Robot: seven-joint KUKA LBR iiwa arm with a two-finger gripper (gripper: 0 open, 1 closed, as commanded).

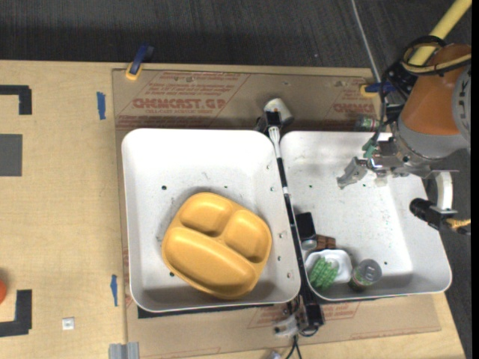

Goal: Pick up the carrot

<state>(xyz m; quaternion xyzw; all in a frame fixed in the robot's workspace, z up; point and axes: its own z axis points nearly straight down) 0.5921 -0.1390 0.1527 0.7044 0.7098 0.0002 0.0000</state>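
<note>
My gripper (358, 170) hangs over the upper middle of the right bin (389, 223), below the grey wrist with its orange band (438, 103). Nothing shows between its tips. At the right bin's near left corner lie a small white tray holding a green leafy item (327, 268), a greenish can (366, 273), a brown piece (323, 242) and a black block (303, 226). These sit well below and left of the gripper. A large yellow bread-shaped object (217, 244) fills the lower half of the left bin (150, 163).
A black-and-white tool (275, 118) lies along the divider between the bins, at its far end. A small orange-red thing (2, 292) sits at the bench's far left edge. Blue tape marks (101, 105) and a clamp (138, 60) dot the cardboard around the bins.
</note>
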